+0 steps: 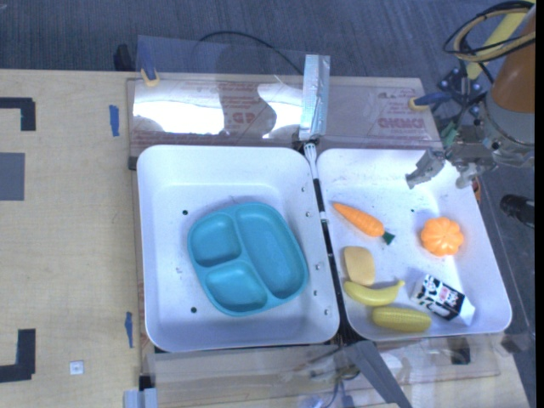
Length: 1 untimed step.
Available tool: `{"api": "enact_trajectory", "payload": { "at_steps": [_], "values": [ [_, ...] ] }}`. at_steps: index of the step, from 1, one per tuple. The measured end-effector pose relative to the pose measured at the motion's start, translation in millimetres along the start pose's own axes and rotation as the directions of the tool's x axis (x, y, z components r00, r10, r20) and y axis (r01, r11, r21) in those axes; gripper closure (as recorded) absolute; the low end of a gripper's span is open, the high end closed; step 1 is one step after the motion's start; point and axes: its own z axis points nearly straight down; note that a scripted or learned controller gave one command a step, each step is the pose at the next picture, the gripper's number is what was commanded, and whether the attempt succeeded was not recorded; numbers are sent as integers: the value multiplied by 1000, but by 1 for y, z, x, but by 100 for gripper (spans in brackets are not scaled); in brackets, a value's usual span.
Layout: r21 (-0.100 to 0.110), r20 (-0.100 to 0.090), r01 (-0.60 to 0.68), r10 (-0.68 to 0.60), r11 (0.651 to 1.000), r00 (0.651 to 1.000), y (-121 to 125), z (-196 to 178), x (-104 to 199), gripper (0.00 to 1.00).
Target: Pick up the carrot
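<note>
An orange carrot (pixel 359 219) with a small green tip lies in the right bin (pixel 374 167), near its left wall, pointing up-left. My gripper (pixel 442 171) hangs over the bin's far right corner, well to the right of the carrot and apart from it. Its two fingers are spread, with nothing between them.
The right bin also holds an orange pumpkin (pixel 442 235), a pale yellow piece (pixel 359 264), a banana (pixel 374 292), a yellow oblong piece (pixel 401 318) and a black-and-white carton (pixel 442 298). A blue divided plate (pixel 246 258) sits in the left bin (pixel 170 177). Cables (pixel 484 32) loop at the top right.
</note>
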Motion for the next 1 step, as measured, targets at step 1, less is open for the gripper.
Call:
{"api": "enact_trajectory", "payload": {
  "at_steps": [1],
  "values": [
    [-7,1,-31,31,999,1000,3,139,49,0]
  ]
}}
